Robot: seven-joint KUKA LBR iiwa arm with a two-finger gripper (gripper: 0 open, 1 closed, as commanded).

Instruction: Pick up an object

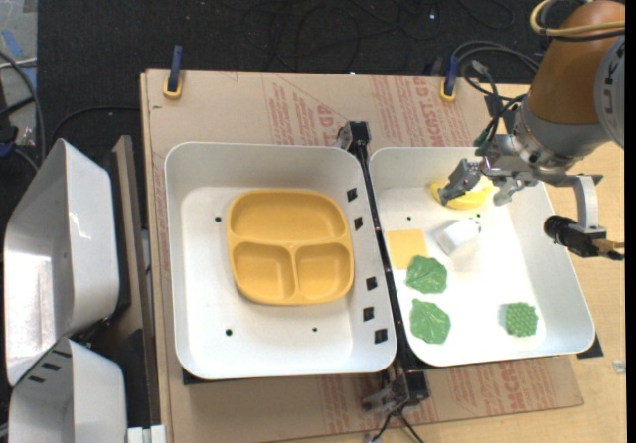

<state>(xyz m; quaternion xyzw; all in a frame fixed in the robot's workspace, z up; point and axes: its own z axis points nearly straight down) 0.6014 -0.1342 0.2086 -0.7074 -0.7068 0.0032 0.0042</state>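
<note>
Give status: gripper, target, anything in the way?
Gripper low over yellow piece at right bin back; grasp unconfirmed. White block close beside it. Leaf pieces nearer front, out of the way.

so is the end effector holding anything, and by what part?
Cannot be told. The end effector sits right at the yellow object in the right bin, but the view doesn't settle whether that object is between its fingers.

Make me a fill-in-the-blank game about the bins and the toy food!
1. The yellow plastic divided tray lies in the ____ white bin.
2. The tray has ____ compartments.
3. The end effector hovers over a ____ object in the right white bin.
4. The flat pale square slice is coloured ____.

Missing words: left; three; yellow; yellow
</note>
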